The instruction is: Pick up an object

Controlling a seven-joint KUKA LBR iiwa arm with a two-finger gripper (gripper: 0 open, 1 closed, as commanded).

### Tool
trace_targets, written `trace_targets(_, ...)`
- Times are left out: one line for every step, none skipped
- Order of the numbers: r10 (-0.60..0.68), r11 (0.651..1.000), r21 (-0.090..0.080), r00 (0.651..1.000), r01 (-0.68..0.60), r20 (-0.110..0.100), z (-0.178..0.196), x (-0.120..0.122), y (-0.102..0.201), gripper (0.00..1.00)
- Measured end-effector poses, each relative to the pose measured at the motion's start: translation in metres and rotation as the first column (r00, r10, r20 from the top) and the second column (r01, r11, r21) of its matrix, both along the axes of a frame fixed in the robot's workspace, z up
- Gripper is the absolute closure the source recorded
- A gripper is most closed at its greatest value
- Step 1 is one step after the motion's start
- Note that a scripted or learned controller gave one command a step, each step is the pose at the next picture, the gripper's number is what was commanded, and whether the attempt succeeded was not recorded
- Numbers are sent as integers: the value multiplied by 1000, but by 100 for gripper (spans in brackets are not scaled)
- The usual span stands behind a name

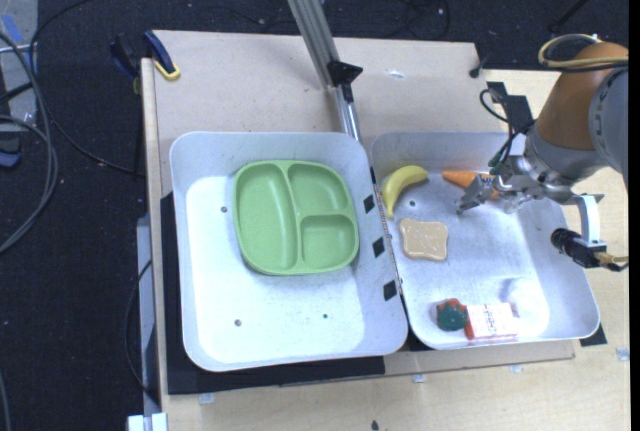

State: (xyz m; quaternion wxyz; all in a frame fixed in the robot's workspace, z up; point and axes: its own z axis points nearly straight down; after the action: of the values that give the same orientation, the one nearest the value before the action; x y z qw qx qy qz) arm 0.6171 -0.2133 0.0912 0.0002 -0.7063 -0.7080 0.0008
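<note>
Carrot, right bin's far side: light, stiff, tapered, smooth, best grasped across its thicker middle; gripper just beside it, open or closed unclear.

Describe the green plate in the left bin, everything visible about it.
The green plate is a pale green divided tray, plastic by its look, squarish with rounded corners. Raised ridges split it into three compartments: one long section along its left side and two smaller ones on the right, all bare. It lies flat and upright, turned slightly askew, on the floor of the left white bin, in the bin's upper middle. Only the bin touches it. The hand is over the other bin, far from it.
</note>
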Motion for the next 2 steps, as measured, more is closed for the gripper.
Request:
trace_targets(1,1000,-2,1000,-1,4,12,1,0,100)
trace_targets(0,1000,-1,1000,0,7,56,1,2,100)
